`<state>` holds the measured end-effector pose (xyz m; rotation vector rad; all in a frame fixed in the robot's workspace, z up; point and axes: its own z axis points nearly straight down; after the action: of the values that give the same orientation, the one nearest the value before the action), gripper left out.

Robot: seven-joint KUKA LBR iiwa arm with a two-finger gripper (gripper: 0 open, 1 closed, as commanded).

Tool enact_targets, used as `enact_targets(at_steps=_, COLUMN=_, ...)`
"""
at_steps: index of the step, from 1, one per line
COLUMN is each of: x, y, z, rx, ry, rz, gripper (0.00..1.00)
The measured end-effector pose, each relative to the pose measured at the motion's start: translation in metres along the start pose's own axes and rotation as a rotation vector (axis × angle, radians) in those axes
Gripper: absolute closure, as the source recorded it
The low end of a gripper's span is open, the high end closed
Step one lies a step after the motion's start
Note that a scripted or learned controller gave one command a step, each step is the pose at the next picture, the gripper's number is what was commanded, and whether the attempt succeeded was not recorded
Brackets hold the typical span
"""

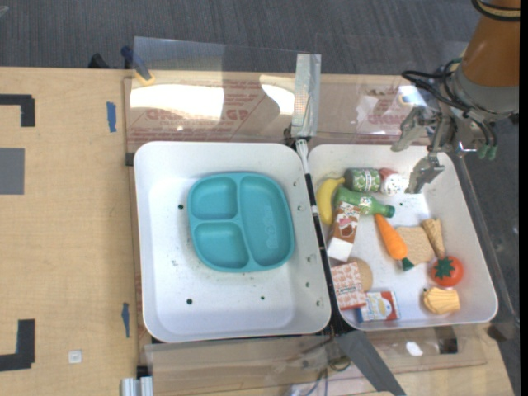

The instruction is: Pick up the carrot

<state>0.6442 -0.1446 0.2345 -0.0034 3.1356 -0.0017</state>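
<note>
The orange carrot (390, 239) with a green stub end lies slanted in the middle of the right bin (481, 246), partly over a tan cracker. My gripper (419, 157) hangs above the bin's far right part, up and to the right of the carrot. Its two grey fingers (427, 172) stand apart with nothing between them. The grey arm with its orange band comes in from the top right corner.
Around the carrot lie a green bottle (365, 202), a dark can (364, 179), a banana (327, 199), a brown carton (344, 225), a tomato (445, 272), a yellow piece (440, 302) and small boxes. The left bin holds a teal divided plate (242, 219).
</note>
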Motion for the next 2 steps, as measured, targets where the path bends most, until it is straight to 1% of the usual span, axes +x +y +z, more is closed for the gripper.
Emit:
enact_targets(at_steps=1, x=0.004, y=0.002, z=0.114, rx=0.001, ry=-0.008, rz=0.040, gripper=0.00)
enact_targets(at_steps=2, x=0.062, y=0.014, z=0.142, rx=-0.001, ry=0.001, rz=-0.019, gripper=0.00)
